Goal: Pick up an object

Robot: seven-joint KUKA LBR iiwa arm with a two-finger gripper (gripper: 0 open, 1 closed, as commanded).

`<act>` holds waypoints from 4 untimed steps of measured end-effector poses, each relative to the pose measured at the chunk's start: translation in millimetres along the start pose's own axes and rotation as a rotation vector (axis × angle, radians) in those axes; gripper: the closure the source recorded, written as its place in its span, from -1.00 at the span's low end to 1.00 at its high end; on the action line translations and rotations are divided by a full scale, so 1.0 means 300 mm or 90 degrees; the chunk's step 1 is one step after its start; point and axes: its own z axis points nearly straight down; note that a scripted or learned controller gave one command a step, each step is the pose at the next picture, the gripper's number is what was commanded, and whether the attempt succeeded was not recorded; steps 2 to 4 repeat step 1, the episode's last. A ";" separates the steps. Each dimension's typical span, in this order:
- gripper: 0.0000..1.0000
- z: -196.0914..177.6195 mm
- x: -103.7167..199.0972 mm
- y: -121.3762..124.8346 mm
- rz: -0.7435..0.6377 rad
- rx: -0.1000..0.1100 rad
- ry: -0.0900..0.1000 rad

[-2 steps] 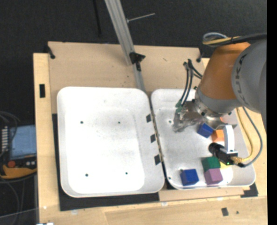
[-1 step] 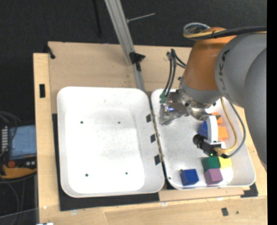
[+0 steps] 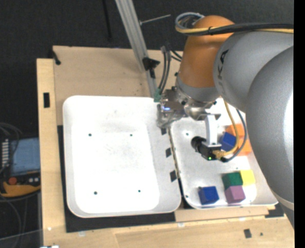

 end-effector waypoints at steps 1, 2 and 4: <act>1.00 0.039 0.154 0.085 0.002 0.001 -0.001; 1.00 0.039 0.154 0.085 0.002 0.001 -0.001; 1.00 0.039 0.154 0.085 0.002 0.001 -0.001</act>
